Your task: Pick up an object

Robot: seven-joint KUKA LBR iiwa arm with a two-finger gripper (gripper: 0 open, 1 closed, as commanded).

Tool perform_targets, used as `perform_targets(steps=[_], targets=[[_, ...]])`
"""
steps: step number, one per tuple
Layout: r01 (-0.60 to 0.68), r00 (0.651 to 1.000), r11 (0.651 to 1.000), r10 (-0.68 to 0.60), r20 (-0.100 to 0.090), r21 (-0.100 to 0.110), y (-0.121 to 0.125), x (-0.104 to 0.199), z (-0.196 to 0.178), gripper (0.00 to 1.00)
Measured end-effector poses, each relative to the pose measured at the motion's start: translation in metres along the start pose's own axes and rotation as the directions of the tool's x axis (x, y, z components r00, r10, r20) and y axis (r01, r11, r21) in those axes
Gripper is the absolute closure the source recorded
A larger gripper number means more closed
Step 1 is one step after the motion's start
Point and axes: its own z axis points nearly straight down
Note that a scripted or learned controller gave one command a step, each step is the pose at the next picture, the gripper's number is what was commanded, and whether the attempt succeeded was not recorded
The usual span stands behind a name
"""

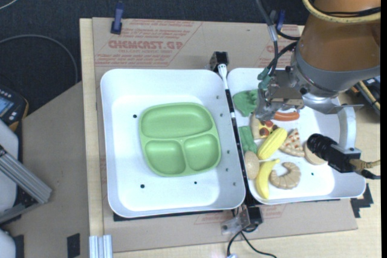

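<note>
Desk point(151, 60): brown board with red print. You have two shallow white bins side by side on it.
Left bin point(118, 160): carries a light green plastic plate with three compartments point(179, 139), lying flat at the bin's middle.
Right bin point(329, 187): toy food crowds its inner edge, the one next to the left bin, and its middle.
Arm point(341, 21): grey with an orange band, leaning in over the right bin's far edge.
Claw point(266, 110): low over the far inner part of the right bin, right above the pile. You cannot tell how far open it is, or whether it has hold of anything.
Green leafy toy point(243, 99): far inner corner of the right bin, just beside the claw.
Orange-red toy piece point(285, 116): just beside the claw on its other side, partly hidden by it.
Yellow toy corn cob point(272, 143): tilted, near the claw, towards the bin's middle.
Toy pizza slice point(294, 143): touching the corn cob, on its side away from the inner edge.
Yellow toy banana point(263, 179): near inner corner of the right bin.
Tan curled pastry toy point(286, 175): just beside the banana.
Blue clamp point(117, 18): far corner of the desk, beyond the left bin.
</note>
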Motion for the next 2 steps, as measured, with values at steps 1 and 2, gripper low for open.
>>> perform_targets(steps=[1,2], targets=[[0.005,1.000,1.000,-0.005,-0.003,-0.004,-0.001,0.059,-0.057,1.00],[-0.004,1.000,1.000,0.004,0.000,-0.002,-0.004,0.036,-0.073,1.00]])
